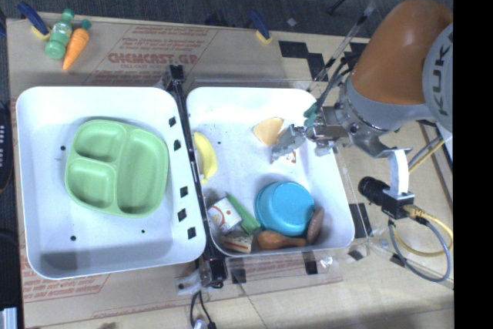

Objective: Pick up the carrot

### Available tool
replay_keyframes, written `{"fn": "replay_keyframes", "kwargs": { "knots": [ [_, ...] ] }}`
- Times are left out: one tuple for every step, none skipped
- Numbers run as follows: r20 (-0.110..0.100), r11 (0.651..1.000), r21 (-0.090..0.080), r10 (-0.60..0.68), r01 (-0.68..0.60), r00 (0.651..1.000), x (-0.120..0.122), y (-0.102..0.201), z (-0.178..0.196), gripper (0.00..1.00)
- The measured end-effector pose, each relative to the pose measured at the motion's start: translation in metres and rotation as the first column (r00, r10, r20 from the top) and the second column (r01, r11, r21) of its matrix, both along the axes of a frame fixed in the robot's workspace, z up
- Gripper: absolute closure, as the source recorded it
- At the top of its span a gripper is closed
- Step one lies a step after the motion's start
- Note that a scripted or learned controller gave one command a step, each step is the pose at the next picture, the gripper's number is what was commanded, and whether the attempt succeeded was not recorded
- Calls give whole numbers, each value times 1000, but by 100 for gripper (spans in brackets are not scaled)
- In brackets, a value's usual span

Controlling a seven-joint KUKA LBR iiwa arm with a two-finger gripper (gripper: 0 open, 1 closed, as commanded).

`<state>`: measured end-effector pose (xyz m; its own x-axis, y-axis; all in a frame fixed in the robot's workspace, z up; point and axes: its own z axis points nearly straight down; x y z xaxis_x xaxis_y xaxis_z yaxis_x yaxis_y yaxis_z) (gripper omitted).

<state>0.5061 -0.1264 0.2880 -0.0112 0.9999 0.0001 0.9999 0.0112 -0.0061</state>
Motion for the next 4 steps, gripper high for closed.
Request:
{"fn": "replay_keyframes", "kwargs": {
  "knots": [
    [-2, 1000, -5, -20, 20, 1000, 59, -63, -10, 0],
    [2, 965, -5, -263, 263, 965, 28, 13, 46, 0],
    [2, 874, -1, -486, 486, 874, 5, 75, 104, 0],
    [2, 503, -7, -865, 865, 503, 66, 101, 101, 0]
  ]
}}
